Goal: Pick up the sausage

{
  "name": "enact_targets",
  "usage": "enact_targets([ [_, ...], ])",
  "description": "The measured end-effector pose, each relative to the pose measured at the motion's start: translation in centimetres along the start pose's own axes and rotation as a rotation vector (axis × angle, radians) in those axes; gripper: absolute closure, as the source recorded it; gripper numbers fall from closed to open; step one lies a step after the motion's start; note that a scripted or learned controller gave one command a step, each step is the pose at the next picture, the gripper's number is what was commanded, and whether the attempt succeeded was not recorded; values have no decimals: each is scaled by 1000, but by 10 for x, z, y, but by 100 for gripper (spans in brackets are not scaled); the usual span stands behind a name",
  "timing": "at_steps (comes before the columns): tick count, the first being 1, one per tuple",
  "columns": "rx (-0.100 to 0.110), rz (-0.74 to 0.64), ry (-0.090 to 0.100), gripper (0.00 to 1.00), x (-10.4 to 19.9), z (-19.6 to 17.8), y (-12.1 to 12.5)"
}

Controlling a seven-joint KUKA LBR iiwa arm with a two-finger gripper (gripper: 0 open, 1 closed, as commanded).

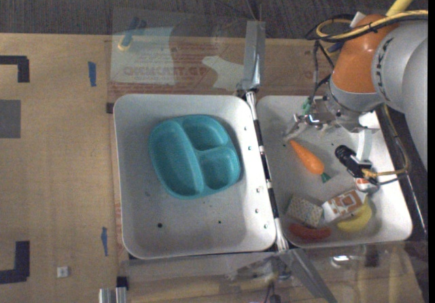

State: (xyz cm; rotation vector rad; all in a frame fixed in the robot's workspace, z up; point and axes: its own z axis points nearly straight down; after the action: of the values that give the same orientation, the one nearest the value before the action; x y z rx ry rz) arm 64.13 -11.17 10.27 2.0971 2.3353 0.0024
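Sausage is the thing to grab. It lies in the right bin, down at the edge nearest the bottom of the camera view, close to the corner by the left bin. It is small and red and lies flat. Its long side runs across the view, from left to right, with only a little tilt. A brown square snack sits just above it, so close that they may touch. A white and brown packet and a banana lie just to its right.

The pincer is at the other end of the same bin, near the top edge. So the sausage lies almost straight down the view from the pincer, well apart from it. A carrot lies between them, and so does the square snack. I see nothing held in the pincer. I cannot tell if it is spread or pressed together, because it is small and dim here.

I think the arm has to go over the carrot toward the near edge and then come down. The pincer should close across the thin side of the sausage, not along its length. The bin wall and the square snack are very close, so there is little room and the pincer could bump them.
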Motion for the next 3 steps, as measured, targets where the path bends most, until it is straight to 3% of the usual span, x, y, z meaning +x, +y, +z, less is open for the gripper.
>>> enact_targets([
  [1, -2, -52, -1, 0, 10, 15, 9],
  [2, -10, -51, -2, 100, 9, 2, 11],
  [3, -9, -51, -2, 0, 9, 3, 11],
])
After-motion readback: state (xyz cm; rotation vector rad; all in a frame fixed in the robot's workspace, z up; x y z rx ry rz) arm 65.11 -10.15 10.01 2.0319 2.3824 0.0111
